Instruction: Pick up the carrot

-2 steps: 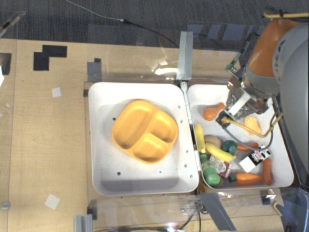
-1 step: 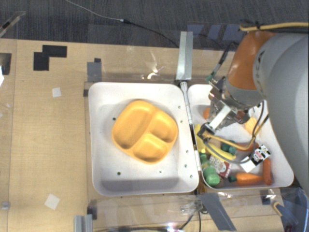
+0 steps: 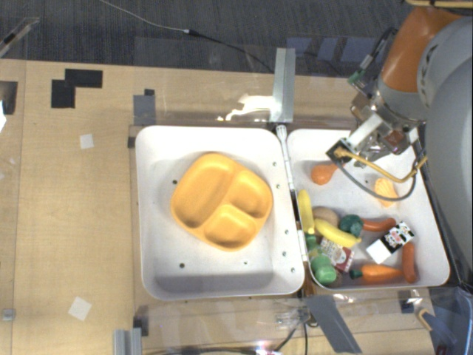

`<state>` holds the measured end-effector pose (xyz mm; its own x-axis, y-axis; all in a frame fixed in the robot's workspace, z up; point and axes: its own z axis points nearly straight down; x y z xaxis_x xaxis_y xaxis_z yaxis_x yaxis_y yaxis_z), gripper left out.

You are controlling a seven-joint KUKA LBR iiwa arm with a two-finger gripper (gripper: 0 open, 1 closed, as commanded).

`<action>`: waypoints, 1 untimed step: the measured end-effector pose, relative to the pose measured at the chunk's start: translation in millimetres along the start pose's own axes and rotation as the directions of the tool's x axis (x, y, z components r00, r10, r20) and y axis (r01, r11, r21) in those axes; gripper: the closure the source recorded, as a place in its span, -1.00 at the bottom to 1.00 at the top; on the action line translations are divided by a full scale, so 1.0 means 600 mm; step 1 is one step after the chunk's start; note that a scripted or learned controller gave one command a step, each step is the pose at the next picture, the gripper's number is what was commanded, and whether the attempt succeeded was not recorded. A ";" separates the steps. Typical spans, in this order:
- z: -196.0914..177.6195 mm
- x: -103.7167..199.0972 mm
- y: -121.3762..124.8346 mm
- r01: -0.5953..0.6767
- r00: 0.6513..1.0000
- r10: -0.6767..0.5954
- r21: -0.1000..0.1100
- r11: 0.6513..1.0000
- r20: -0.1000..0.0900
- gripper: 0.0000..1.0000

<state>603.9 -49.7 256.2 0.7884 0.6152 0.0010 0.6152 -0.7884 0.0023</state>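
Nearest, low against the front wall of the right bin [image 3: 310, 145]: carrot [image 3: 384, 274], flat, green end to the left, just beside a white carton [image 3: 392, 242] and a red-orange stick [image 3: 409, 261]. Well apart from it, over the far end of the same bin: tool [image 3: 369, 148], near an orange ball [image 3: 323, 174]; cannot tell if open or closed.

Possible trouble: very crowded heap, so could catch the carton, the stick or the banana [image 3: 336, 233] instead. Could also take a second orange piece [image 3: 378, 225] with a green end for the target. Could push the carrot against the wall and slip off.

Black patches on the carton, some print on a small packet [image 3: 338, 254]; nothing readable.
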 end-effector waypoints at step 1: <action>0.084 0.015 -0.103 -0.154 0.988 0.154 0.006 0.988 0.006 1.00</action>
<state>572.9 4.7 205.8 0.8738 0.4863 -0.0042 0.4863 -0.8738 -0.0035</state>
